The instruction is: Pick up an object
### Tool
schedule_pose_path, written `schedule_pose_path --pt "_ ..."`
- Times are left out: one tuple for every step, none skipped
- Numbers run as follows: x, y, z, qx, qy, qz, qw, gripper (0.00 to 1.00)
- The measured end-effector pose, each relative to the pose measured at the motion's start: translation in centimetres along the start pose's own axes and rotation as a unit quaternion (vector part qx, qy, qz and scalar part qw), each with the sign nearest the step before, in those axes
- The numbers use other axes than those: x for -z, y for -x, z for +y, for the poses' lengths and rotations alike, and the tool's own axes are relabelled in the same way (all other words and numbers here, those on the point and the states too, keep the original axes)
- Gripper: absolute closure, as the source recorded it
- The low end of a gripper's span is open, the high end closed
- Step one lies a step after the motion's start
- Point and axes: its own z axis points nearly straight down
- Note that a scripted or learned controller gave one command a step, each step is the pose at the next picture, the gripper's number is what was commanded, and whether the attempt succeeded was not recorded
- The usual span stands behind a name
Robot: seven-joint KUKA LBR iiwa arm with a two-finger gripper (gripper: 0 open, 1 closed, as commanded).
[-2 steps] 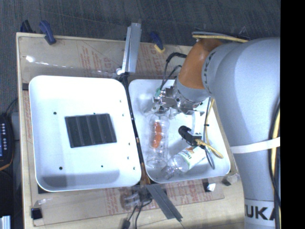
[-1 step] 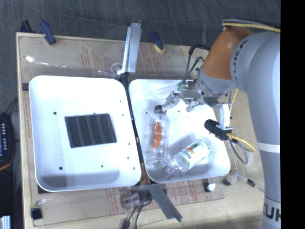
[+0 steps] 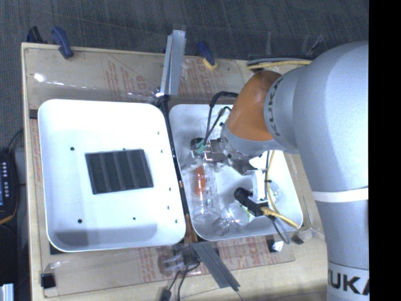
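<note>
**Camera view: my claw lowered into the right bin**

My claw (image 3: pixel 210 150) hangs over the right shallow white plastic bin (image 3: pixel 182 121), near its left wall, above a clear plastic bottle with an orange insert (image 3: pixel 202 190). Whether the claw is spread or pinched, I cannot tell. The step is judged to be the reach; closing squarely on the slick, rounded bottle comes next. The left bin (image 3: pixel 56 168) bears a dark ribbed rectangle (image 3: pixel 119 170) at its centre.

A pale wooden bench (image 3: pixel 94 68) stands on dark grey carpet (image 3: pixel 125 8), which fills the far side and the left edge. Blue clamps (image 3: pixel 62 42) grip the bench's far edge. Clear sheeting with red print covers the benchtop. The light is even and bright, with a glare spot at the far left corner.
</note>
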Motion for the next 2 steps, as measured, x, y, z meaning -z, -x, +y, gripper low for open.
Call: schedule_pose_path --pt "1.1 0.1 0.1 0.001 0.0 0.0 1.0 1.0" --pt "11.4 -3.6 6.7 -0.014 0.001 0.0 0.9999 1.0"
